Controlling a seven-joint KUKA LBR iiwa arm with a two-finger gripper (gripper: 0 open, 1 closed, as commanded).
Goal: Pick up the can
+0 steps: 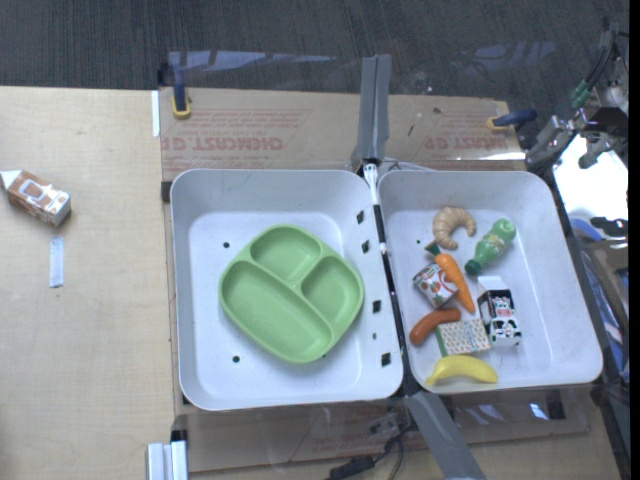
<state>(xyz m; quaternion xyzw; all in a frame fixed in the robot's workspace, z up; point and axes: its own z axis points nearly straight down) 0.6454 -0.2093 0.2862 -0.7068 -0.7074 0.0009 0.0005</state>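
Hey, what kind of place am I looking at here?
Probably a robot lab test bench: two white bins side by side, toy food like a banana and carrot, and clamps holding cardboard.

glossy white plastic bins [200, 368], matt green tray [290, 293]

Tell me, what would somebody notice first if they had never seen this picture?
Probably the big green plate with three compartments, sitting alone in the left bin. Next, the heap of toy food in the right bin: a croissant at the far side, a green bottle, an orange carrot beside the small red-and-white can, and a yellow banana at the near edge.
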